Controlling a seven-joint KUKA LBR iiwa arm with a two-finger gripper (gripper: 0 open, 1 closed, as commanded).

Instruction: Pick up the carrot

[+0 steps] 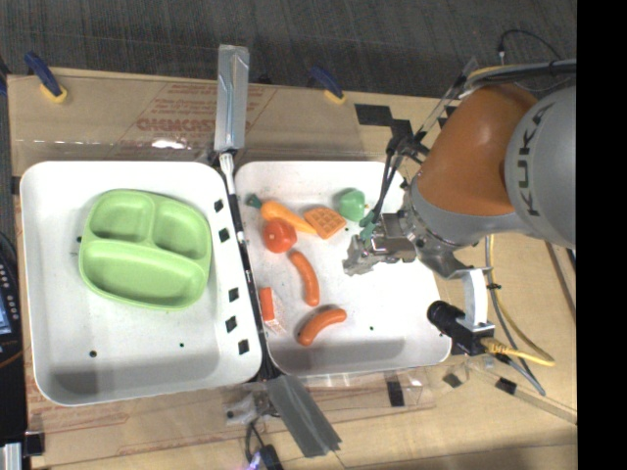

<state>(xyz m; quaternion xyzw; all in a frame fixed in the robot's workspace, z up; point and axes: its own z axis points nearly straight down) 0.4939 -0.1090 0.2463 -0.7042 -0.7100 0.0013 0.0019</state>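
The carrot [281, 211] looks light, rigid, slick plastic; its thicker orange middle suits grasping. At its three o'clock, the gripper [359, 259] grasps nothing.

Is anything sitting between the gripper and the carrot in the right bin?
Yes. The waffle piece lies between the gripper and the carrot, touching the carrot's right end. The green item sits just above that line, and the red tomato crowds the carrot from below.

Two white bins [127, 370] on bench [549, 292], seemingly cardboard-lined.
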